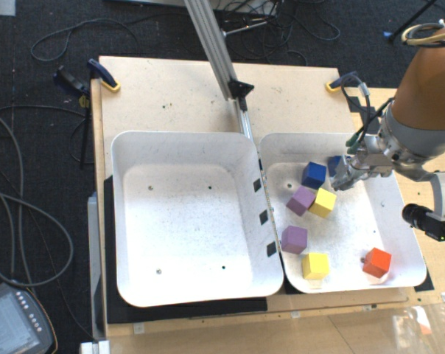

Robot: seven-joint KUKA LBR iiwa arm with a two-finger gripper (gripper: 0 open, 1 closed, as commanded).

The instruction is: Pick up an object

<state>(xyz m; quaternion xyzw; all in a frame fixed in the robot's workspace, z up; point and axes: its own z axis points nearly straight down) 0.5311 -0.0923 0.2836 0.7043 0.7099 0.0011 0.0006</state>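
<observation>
The right bin (pixel 399 198) holds several small cubes. A blue cube (pixel 314 174) lies near its back, with a purple cube (pixel 302 200) and a yellow cube (pixel 324 202) touching just in front of it. Farther forward are another purple cube (pixel 295 238), a second yellow cube (pixel 315 265) and an orange cube (pixel 377 262). My gripper (pixel 343 178) hangs low over the bin, just right of the blue cube and above the yellow one. A second blue piece (pixel 333 165) peeks out behind the gripper. I cannot make out how the fingers stand.
The left bin (pixel 134 161) sits beside the right one, divided by a shared rim with black clips. A slanted metal pole (pixel 215 43) rises from the bench behind the bins. Clamps sit at the bench's back corners.
</observation>
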